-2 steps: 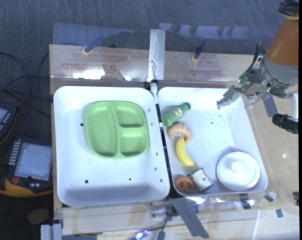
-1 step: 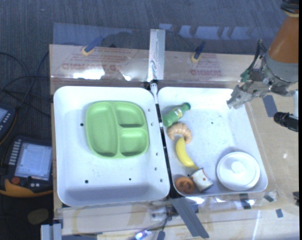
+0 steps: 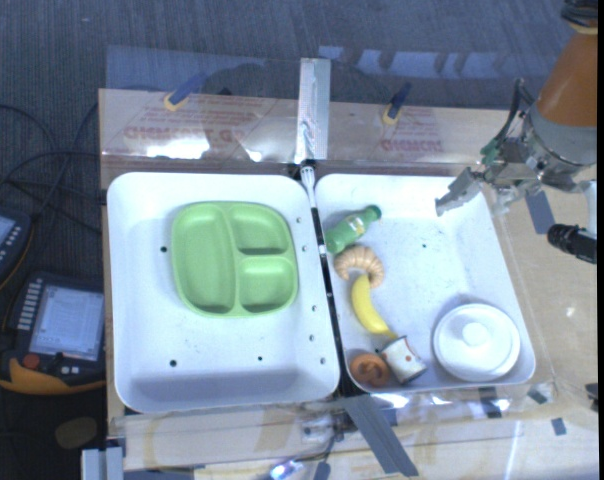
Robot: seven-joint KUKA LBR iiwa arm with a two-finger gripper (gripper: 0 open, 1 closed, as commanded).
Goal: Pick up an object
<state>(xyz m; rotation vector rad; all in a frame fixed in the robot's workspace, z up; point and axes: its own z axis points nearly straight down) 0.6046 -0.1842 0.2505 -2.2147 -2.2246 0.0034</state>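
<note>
My two-finger gripper (image 3: 452, 202) hangs at the right white bin's (image 3: 482, 258) far right corner; finger state unclear. The small green plastic bottle (image 3: 350, 228) lies near its far left corner.

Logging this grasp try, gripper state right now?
Gripper: cannot be told; nothing seen in it, poised above the right bin's far edge.

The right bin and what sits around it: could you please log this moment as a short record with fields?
left bin: green divided plate
right bin: green bottle, croissant, banana, orange fruit, small cup, white lidded bowl
gripper: over the right bin's far right corner, nothing seen held
task state: no object lifted yet
</note>
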